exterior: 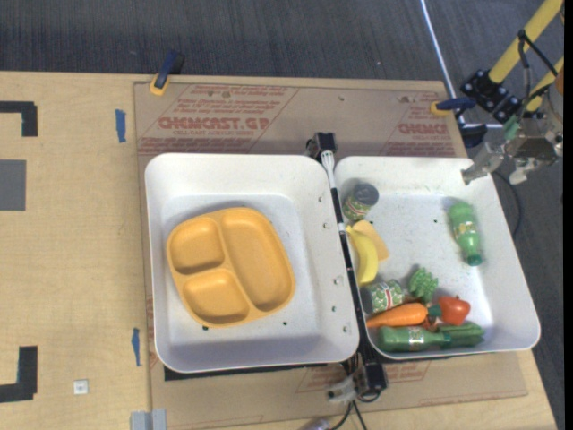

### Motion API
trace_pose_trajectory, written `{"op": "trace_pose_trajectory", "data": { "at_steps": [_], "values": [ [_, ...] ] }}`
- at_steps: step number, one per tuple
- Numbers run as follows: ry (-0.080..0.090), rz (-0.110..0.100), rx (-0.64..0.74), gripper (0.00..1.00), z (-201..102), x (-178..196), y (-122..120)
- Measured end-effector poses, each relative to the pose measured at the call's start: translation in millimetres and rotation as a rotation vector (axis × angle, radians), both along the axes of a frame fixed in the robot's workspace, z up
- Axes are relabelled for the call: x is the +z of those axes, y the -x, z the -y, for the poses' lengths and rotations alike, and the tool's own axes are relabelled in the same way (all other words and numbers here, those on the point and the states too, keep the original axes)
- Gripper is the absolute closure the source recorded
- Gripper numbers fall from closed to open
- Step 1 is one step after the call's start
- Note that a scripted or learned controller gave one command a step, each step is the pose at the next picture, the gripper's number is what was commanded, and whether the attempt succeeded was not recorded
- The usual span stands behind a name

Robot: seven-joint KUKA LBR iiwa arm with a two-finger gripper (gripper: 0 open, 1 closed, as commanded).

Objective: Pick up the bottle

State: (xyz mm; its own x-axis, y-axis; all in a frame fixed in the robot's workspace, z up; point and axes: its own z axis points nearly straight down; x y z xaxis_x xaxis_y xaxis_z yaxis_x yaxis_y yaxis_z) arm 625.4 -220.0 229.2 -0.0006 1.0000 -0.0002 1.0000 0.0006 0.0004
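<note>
1. The green bottle lies on its side on the floor of the right bin, close to that bin's right wall and about midway between its far and near edges. Its cap end points toward the near edge, and nothing touches it.
2. The gripper hangs over the far right corner of the right bin, above and apart from the bottle. Whether its fingers are spread or closed cannot be told from this slant; nothing shows between them.
3. A heap sits in the near part of the right bin: a carrot, a red pepper, a small broccoli floret and a second green bottle lying along the near wall.
4. Further left in the same bin, a banana lies against the dividing wall, with a small tin can just beyond it on the far side.
5. The left bin bears a yellow divided plate with three compartments, set near its middle.
6. Both bins rest on a sheet of cardboard on the bench.
</note>
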Motion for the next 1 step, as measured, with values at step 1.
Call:
{"op": "trace_pose_trajectory", "data": {
  "at_steps": [1],
  "values": [
    [-0.014,0.002,-0.031,0.00,-5.4,-121.2,5.5]
  ]
}}
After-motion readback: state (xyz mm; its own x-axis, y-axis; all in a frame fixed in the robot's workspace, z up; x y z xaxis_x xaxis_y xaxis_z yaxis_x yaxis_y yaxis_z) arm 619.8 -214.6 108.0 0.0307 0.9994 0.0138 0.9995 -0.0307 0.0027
